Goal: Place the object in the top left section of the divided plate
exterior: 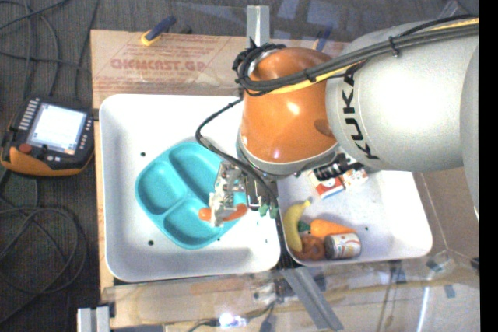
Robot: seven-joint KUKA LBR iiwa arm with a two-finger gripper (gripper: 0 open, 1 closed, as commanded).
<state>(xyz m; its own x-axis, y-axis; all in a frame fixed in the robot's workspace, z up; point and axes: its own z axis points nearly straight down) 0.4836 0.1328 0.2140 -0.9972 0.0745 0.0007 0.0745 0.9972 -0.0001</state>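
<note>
The small orange-red object [206, 213] sits at my claw [227, 200], over the lower right edge of the teal divided plastic plate [167, 186]; whether I'm pinching it, I cannot tell. Released here, it could land in the wrong section.

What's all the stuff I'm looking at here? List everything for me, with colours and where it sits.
Divided plate: one, teal, tilted in the left bin.
Small orange object: one, at the plate's right edge, by the gripper; too small to identify.
Bins: two, white; left bin, right bin.
Banana: one, yellow, right bin's left end.
Carrot-like item: one, orange, beside the banana.
Can: one, silver and red, right bin's front.
Small carton: one, white and red, right bin's back.
Handheld control pad: one, orange and grey, on the floor at left.
Cardboard sheet: one, brown, behind the bins.
Arm: one, grey with an orange band.
Gripper: one, metallic, over the plate's right side.
</note>
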